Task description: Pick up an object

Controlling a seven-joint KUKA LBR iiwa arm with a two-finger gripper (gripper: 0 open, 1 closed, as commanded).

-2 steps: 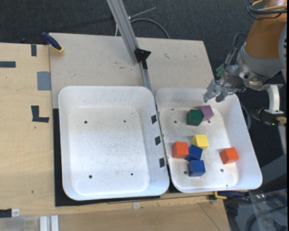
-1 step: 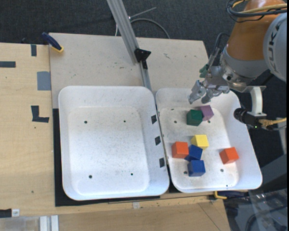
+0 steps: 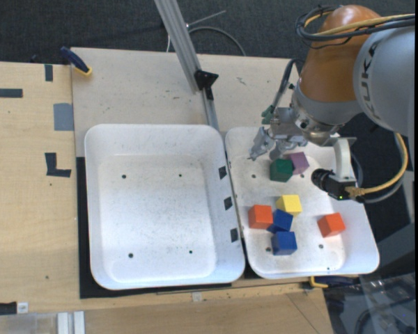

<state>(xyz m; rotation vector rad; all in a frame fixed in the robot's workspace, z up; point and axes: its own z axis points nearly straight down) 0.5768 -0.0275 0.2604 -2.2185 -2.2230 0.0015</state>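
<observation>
Green block (image 3: 281, 170): far end of right bin (image 3: 355, 256), small, rigid, likely light; grip flat opposite faces.
Gripper (image 3: 273, 147): just above it; opening can't tell, nothing visibly held.

Two white bins (image 3: 153, 134) are sitting side by side. In the right one, seven blocks are lying: two orange (image 3: 260, 216), two blue (image 3: 284, 242), one yellow (image 3: 290, 203), one green (image 3: 281, 169) and one purple (image 3: 300, 162) (partly tucked under the arm).
</observation>
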